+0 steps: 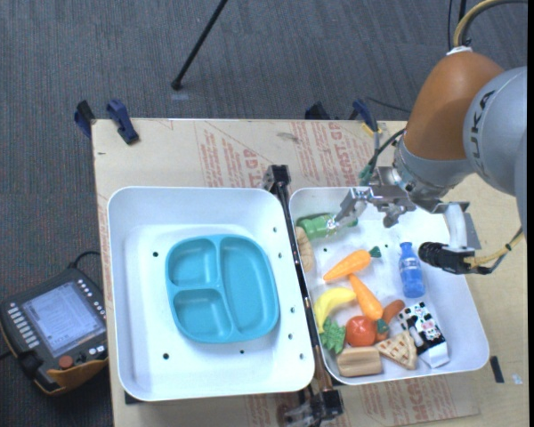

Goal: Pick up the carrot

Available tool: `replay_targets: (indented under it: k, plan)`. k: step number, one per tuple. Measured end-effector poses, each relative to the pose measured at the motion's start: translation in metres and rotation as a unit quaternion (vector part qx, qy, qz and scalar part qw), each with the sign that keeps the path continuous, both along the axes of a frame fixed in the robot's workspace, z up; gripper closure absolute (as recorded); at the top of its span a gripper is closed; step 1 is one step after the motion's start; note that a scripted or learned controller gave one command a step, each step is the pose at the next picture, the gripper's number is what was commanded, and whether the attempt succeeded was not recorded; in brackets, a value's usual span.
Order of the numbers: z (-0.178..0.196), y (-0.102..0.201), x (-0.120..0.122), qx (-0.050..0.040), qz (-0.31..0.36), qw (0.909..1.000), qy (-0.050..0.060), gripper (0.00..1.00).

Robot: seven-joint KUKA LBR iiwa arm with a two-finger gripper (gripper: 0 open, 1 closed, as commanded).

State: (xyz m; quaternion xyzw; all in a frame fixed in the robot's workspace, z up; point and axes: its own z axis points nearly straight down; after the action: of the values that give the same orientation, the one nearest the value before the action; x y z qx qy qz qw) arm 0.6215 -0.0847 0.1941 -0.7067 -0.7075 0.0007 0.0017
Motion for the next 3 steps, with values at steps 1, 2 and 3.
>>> replay_targets:
  k: [1, 2, 3]
  plan:
    - [-0.107, 0.004, -0.018, -0.0002, 0.006, 1.0, 0.001, 0.0]
    - [-0.097, 0.003, -0.017, 0.0006, 0.003, 1.0, 0.0, 1.0]
    - [-0.097, 0.003, -0.017, 0.0006, 0.003, 1.0, 0.0, 0.0]
